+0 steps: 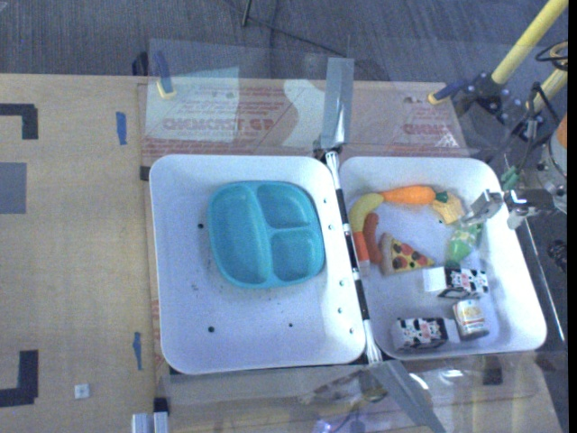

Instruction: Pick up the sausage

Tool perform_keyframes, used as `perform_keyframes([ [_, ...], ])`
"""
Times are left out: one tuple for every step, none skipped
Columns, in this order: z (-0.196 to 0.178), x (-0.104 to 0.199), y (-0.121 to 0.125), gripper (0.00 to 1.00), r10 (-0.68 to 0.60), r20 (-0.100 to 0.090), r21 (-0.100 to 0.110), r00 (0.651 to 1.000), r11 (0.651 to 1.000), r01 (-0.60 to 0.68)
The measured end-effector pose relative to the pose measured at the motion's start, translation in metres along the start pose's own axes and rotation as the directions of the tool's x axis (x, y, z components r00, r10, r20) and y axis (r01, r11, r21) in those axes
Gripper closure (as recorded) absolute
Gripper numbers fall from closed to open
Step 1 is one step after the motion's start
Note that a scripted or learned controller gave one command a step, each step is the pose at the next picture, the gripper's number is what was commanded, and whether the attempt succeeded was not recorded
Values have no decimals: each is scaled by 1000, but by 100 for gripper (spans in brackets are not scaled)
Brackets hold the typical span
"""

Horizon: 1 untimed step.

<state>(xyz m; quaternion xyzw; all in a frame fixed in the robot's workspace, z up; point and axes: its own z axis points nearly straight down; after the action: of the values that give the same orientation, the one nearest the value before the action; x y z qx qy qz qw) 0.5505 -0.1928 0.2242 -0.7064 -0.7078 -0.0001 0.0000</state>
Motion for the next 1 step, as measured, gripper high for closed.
perform_keyframes([
  [114,81,-21,0,92,0,0,996,996,-92],
])
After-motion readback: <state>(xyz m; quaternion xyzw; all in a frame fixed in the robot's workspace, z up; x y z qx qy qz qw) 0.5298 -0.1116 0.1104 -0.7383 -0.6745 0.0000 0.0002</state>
